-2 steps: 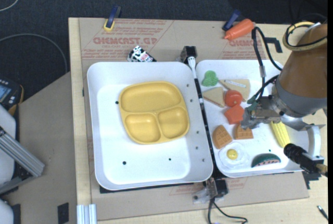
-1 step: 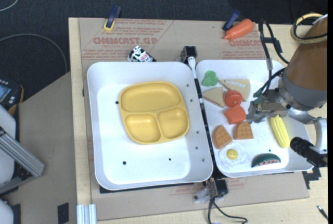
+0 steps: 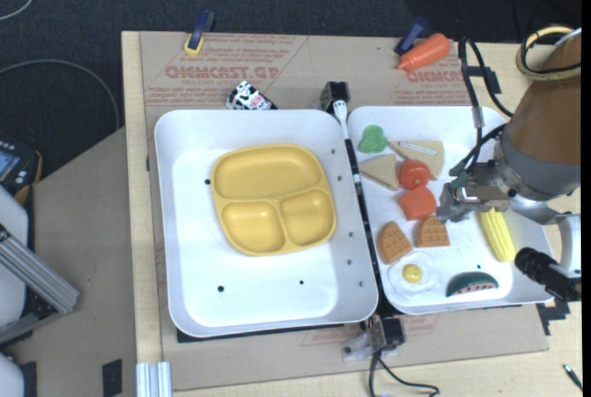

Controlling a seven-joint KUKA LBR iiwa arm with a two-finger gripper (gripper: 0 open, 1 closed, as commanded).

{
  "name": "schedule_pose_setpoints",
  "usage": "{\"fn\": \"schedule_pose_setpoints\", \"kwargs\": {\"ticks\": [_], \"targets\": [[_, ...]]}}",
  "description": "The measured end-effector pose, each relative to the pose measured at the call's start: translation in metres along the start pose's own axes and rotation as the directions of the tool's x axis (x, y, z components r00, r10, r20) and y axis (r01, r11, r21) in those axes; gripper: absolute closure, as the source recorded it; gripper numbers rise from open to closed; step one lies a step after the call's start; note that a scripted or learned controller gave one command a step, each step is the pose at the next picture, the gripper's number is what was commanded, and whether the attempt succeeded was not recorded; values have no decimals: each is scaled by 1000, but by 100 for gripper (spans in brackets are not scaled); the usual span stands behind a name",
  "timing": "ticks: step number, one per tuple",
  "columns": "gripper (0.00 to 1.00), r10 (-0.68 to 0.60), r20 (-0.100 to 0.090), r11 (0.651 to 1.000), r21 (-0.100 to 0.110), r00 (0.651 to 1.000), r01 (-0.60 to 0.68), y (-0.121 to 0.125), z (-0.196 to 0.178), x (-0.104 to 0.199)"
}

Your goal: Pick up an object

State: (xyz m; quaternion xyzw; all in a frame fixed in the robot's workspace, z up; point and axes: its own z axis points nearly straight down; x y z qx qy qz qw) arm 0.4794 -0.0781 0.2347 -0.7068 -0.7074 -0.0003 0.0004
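1. The desk (image 3: 138,201) carries two shallow white bins side by side; the left bin (image 3: 185,275) holds a yellow divided tray (image 3: 274,198), which serves as the landmark here.
2. The right bin (image 3: 480,127), to the right of the tray, holds toy food: a green leafy piece (image 3: 372,140) at the top, a pale wedge (image 3: 379,172) below it, a red tomato (image 3: 415,173), an orange-red block (image 3: 418,201), two waffle-like squares (image 3: 394,242) (image 3: 432,233), a fried egg (image 3: 412,274), a watermelon slice (image 3: 472,283) and a corn cob (image 3: 499,234).
3. The pincer (image 3: 459,203) sits far right of the tray, low over the right bin, just beside the orange-red block and above the right waffle square; its tips are too dark and small to read, so whether they are spread or pressed together cannot be told.
4. An orange carrot (image 3: 424,52) lies on the desk beyond the right bin, up and right of the tray.
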Motion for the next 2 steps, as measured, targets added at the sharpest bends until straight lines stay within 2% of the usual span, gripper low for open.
{"fn": "schedule_pose_setpoints", "kwargs": {"ticks": [1, 2], "targets": [[100, 0, -1, 1000, 4, 1000, 0, -5, 17, 9], [100, 2, 0, 1000, 1, 1000, -2, -9, 12, -3]]}}
